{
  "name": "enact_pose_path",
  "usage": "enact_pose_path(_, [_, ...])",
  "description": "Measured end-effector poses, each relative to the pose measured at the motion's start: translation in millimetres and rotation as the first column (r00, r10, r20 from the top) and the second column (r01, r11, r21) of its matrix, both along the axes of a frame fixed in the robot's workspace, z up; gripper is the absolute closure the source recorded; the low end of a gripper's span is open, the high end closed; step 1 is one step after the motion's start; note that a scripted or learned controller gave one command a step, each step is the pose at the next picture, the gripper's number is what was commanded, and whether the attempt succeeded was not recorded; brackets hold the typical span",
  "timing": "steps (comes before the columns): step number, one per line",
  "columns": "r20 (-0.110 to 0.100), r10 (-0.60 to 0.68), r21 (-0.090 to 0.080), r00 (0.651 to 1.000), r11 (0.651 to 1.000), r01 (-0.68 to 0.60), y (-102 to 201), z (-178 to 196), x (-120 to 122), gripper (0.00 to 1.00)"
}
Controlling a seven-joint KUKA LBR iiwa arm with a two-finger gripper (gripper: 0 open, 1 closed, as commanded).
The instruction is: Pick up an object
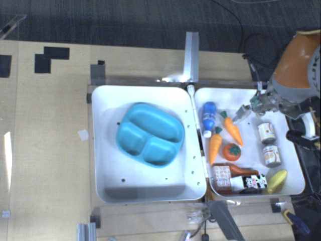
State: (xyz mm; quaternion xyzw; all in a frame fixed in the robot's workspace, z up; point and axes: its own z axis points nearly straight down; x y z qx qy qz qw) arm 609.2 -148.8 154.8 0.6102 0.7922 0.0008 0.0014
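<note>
While hovering near the right bin's (301, 185) back edge, the gripper (244, 113) sits just beside a toy carrot (232, 130); its state I cannot tell. That carrot looks light, stiff and slick, best pinched across its thick middle.

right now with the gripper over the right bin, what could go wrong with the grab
1. The gripper sits beside the upper carrot, close to the blue bottle; coming down, it may nudge one instead of catching it.
2. The two carrots, the tomato and the bottle lie packed together, so the fingers may wedge on two things.
3. The cans are round and could roll away if bumped.
</note>
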Motion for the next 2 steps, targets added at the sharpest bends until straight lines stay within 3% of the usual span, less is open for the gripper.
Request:
enact_pose_path(1, [0.004,0.003,0.000,1.000,1.000,-0.003,1.0,9.8,2.3,1.00])
enact_pose_path(2, [0.002,-0.079,-0.001,0.997,0.997,0.079,16.8,142.6,-27.7,1.00])
